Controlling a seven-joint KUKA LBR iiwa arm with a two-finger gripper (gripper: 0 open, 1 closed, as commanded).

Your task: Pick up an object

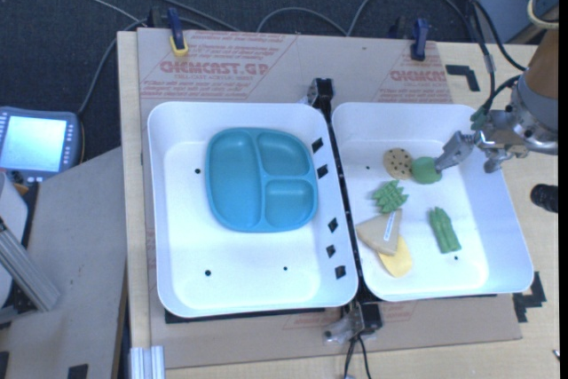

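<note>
Bench top carries two shallow white bins side by side, the left bin (177,280) and the right bin (497,271), with a black divider strip between them. A blue sectioned plate (262,179) lies flat in the left bin, toward its upper middle, with three compartments facing up.

The right bin holds a cluster of toy food. A round tan cookie with dark spots (398,161) sits near the upper middle. Just beside it, to its right, rests a rounded green piece (426,170). Below the cookie lies a leafy green piece (389,196), and under that a pale wedge (380,232) overlaps a yellow piece (398,260). A long green vegetable (444,229) lies apart to the right of the wedge.

The gripper (453,153) reaches in from the right, its tip at the right side of the rounded green piece. Whether it is clenched or released cannot be told, nor whether it grasps that piece.
</note>
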